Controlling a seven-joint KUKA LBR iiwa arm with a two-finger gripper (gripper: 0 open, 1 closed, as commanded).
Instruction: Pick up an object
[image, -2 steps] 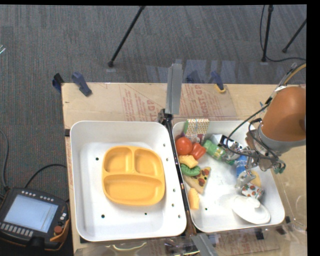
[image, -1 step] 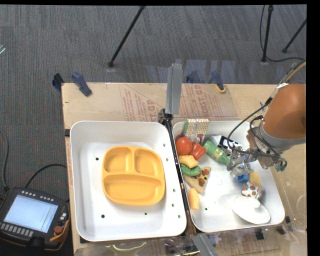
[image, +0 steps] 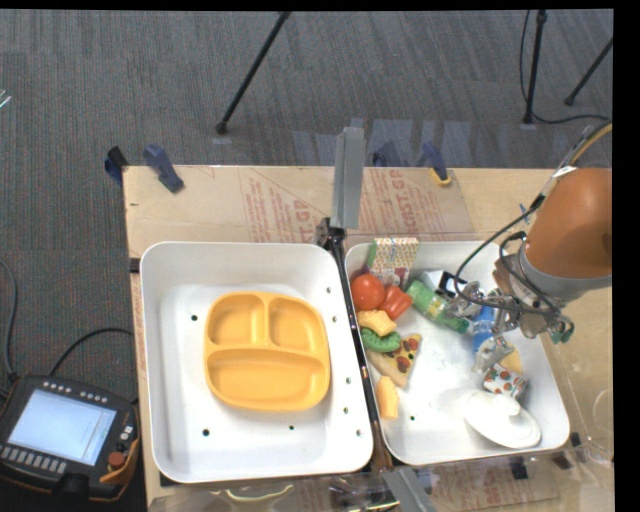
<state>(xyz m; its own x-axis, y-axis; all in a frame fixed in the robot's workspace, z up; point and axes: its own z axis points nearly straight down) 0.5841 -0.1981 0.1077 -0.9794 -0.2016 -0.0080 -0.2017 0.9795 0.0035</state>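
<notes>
the left bin (image: 170, 300) has wide bare floor around a yellow divided plate (image: 267, 351) at its middle. the right bin (image: 440, 455) is crowded along its left wall with toy food (image: 385, 330), open floor only near the centre. the gripper (image: 497, 330) hangs over the right side by a green bottle (image: 437, 305); whether it grips anything cannot be told.

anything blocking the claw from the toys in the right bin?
Nothing visible does. The claw hangs over the right bin, right above the blue item and green bottle; the red tomato cluster lies further left, uncovered.
</notes>
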